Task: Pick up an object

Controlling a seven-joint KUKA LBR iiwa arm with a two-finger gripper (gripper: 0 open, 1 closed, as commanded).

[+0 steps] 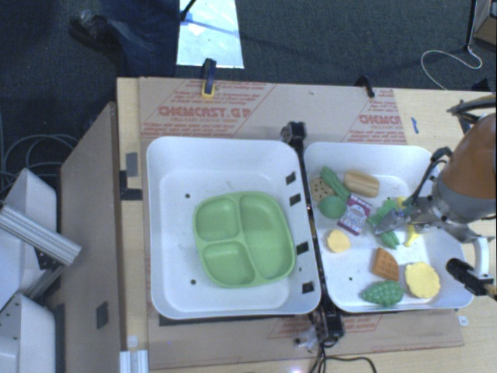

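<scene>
Cardboard covers the bench [233, 103] under two white bins. Low in the right bin [365, 152], the gripper [386, 221] sits among toy food (whether it pinches anything is unclear), beside a purple box [356, 213] and waffle [385, 264]. A green tray [243, 238] fills the left bin [167, 208].

I see my hand [386, 222] low in the right bin [411, 158], among toy foods (a bread roll [361, 183], a waffle [385, 264]). The left bin [167, 162] carries a green divided plate [244, 238].
</scene>
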